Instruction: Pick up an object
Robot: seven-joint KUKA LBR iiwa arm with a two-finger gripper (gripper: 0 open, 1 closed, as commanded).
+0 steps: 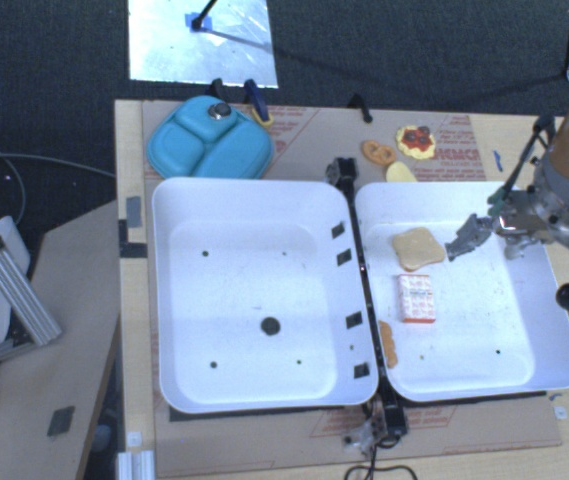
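Toast-like tan slice lay flat in the far-left part of the right bin, and the hand hung just to its right, tips close to its edge, nothing between them — whether it was spread or clenched, I could not tell. Just near of the slice sat a small red-and-white box; a blue lidded tray rested on the tabletop beyond the left bin.
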